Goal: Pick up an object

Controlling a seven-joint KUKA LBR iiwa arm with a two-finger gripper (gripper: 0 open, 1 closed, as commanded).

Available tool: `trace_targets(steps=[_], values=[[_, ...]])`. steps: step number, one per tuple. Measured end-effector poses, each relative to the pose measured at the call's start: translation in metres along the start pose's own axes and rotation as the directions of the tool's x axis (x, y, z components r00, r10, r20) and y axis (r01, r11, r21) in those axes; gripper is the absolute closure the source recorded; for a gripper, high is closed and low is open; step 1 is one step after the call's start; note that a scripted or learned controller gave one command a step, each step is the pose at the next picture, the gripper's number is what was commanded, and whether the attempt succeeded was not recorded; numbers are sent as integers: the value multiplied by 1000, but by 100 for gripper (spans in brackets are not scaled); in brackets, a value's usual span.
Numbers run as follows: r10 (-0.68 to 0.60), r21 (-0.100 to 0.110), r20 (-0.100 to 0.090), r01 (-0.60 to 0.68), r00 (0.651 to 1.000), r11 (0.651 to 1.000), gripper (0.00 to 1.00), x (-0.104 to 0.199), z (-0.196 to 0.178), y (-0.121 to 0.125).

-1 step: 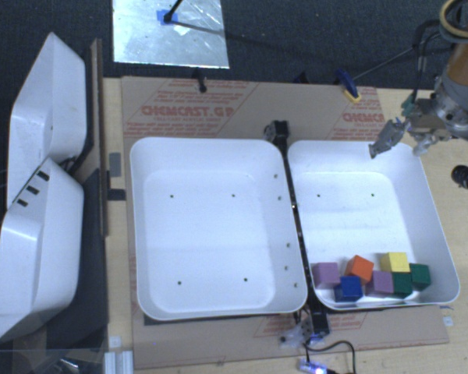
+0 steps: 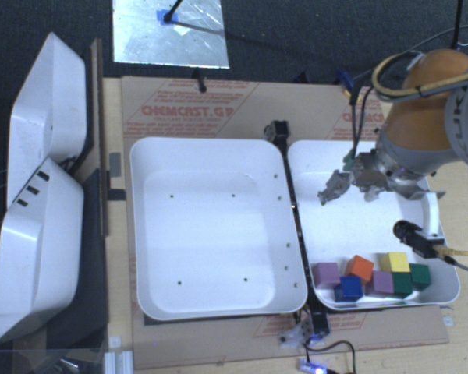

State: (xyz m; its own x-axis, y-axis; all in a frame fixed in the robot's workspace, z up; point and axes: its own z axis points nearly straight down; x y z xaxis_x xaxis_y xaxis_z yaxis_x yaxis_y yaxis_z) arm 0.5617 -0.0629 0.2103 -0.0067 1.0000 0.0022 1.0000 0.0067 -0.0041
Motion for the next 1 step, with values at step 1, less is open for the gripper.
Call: trace_targets(steps=[1], values=[[-5,-8,-1,5,1000,1000,0,117,-43,10]])
